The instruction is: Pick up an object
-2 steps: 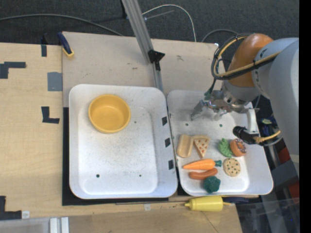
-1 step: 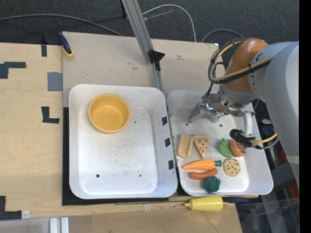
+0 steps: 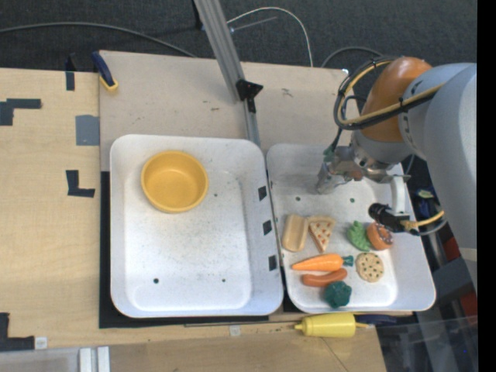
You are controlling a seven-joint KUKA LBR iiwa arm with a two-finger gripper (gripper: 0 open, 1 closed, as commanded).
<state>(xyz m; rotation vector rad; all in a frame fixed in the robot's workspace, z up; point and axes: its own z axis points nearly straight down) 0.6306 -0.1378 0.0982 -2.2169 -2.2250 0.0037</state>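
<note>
A yellow bowl sits alone in the left bin. In the right bin lie a bread piece, a pizza slice, a carrot, a sausage, broccoli and a cookie, crowded together. A yellow mustard bottle lies on the bench in front. The gripper hovers above bare floor behind them, seemingly holding nothing; its grip cannot be told.

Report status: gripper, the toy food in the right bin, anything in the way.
Gripper low over right bin's bare upper end, holding nothing seen. Toy food untouched: bread, pizza slice, carrot, cookie. Yellow bowl in left bin, clear of path.
</note>
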